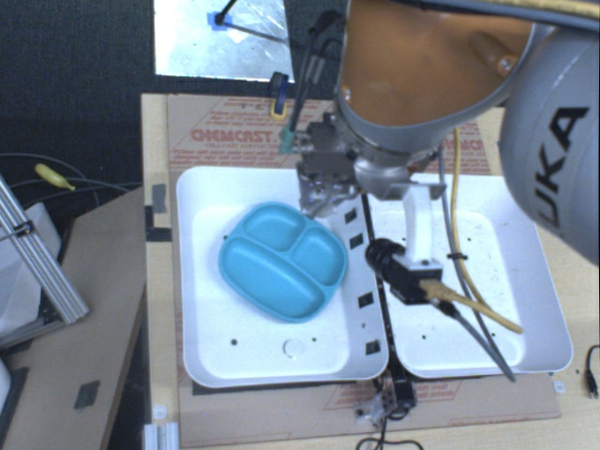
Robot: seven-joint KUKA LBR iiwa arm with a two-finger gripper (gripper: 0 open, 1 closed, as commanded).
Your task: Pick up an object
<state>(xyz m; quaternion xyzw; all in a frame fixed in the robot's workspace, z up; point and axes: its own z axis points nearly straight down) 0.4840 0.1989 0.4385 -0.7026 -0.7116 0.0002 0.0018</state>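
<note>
A blue divided plate (281, 261) with three compartments lies tilted in the middle of the left white bin (211, 354). My gripper (319, 202) hangs from the grey and orange arm just above the plate's far right rim, near the wall between the two bins. Its fingertips are small and dark against the plate's edge. Nothing shows between them.
The right white bin (525, 345) lies under the arm, with a black cable mount (405, 275) and yellow hose (469, 303) across it. Both bins rest on a cardboard sheet (234, 125). An aluminium frame (33, 261) stands at the left.
</note>
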